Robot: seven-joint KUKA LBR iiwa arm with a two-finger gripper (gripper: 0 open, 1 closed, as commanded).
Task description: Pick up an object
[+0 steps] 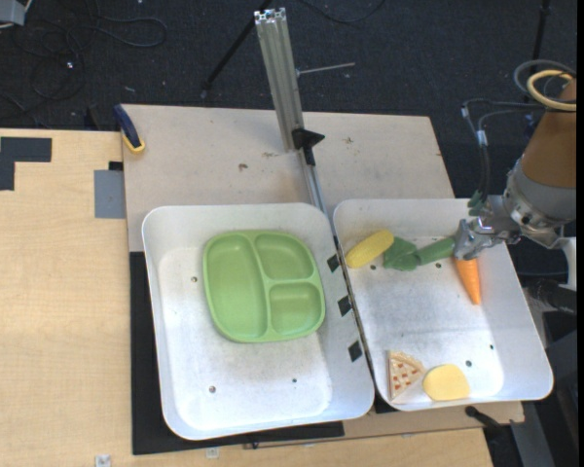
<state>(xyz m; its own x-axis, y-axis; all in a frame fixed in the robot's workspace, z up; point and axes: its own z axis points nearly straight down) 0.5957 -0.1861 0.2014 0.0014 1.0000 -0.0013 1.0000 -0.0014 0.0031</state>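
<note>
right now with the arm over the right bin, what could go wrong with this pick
1. The end effector sits at the top end of the carrot; a grip that near its end may let it swing or slip out.
2. The carrot lies close to the right bin wall, so a finger could hit the rim.
3. The green stalk of the corn reaches almost to the end effector and could get nudged or caught.

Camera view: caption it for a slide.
Claw above a toy carrot in the right bin; green tray in the left bin.
</note>
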